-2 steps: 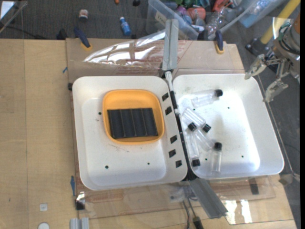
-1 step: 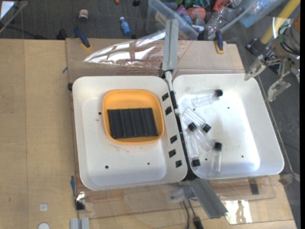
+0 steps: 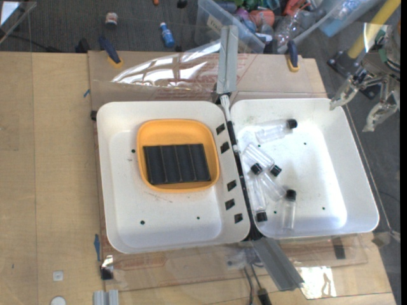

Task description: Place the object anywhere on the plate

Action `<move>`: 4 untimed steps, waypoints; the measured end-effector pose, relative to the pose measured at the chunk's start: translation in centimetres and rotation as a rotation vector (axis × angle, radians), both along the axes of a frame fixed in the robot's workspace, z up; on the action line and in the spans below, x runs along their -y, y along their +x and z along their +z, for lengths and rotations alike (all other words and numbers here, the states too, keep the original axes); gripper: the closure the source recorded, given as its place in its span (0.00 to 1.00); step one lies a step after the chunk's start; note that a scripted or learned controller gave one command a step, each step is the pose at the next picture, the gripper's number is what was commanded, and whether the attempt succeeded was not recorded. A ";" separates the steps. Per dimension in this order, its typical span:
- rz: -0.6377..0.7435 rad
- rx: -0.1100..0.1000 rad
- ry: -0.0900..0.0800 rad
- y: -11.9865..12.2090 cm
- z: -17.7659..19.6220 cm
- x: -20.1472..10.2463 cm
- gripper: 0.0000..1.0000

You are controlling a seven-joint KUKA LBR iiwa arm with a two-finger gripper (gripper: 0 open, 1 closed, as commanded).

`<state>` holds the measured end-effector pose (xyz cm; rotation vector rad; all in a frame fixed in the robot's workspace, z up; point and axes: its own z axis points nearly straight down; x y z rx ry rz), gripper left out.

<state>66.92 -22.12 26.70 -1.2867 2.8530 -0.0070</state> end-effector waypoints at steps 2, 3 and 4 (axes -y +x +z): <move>0.765 -0.001 -0.006 -0.1 -1.2 0.0 0.00; 1.068 -0.001 -0.008 0.0 -1.0 -1.1 0.00; 1.530 -0.003 -0.012 -0.1 -1.3 -1.0 0.00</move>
